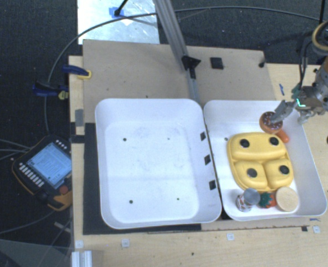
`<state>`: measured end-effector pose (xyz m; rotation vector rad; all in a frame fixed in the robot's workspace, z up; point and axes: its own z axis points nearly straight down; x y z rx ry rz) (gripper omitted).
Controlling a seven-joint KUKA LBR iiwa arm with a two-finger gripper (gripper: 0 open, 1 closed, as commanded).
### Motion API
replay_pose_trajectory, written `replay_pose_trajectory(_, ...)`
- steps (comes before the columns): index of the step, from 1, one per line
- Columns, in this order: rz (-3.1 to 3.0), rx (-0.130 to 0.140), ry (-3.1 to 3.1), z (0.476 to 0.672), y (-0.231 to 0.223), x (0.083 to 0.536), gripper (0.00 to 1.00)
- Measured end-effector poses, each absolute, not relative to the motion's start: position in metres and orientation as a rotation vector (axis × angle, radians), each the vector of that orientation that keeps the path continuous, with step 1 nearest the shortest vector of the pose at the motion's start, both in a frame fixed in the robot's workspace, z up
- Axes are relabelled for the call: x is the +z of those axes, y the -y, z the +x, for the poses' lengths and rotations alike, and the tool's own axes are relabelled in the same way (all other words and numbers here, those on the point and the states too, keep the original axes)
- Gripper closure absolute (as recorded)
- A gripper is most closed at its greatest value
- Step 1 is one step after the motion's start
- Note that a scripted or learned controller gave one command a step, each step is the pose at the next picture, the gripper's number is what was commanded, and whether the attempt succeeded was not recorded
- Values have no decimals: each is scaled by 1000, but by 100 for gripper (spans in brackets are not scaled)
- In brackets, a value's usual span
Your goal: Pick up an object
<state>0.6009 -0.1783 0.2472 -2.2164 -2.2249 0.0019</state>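
Near edge of the right bin (314, 207): small cluster of objects along its near wall, a silver-grey cylindrical piece (247, 198) on the left, something small with red and green (267, 200) in the middle, a round tan disc (287, 199) on the right, all close together and just near-side of the big item. Big item is a yellow moulded tray (261, 161) with four dark spots on top, sitting mid-bin and taking up most of the floor there. Far side of it, a brown round object (271, 122) with an orange bit (281, 136) just beside it, both close to the yellow tray's far-right corner. Arm comes in from the right; hand (287, 108) sits low over the far part of the right bin, with one grey finger (283, 110) angled down toward the brown round object and reaching its edge or just short of it; can't resolve contact at this resolution. Can't tell if the hand is wide or narrow, and nothing visibly sits between its tips. Left bin (105, 121) is white with a few dark dots on its floor. Both bins sit side by side on the tan counter (130, 65). Off the counter's left edge, a teach pendant (44, 168) with a lit blue screen lies on the dark floor, cables around it.
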Motion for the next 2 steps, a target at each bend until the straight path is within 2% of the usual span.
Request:
replay_pose_trajectory(1, -2218, -1, 2227, 602, 178, 249, 0)
replay_pose_trajectory(2, -2219, 1, 2226, 605, 178, 207, 0)
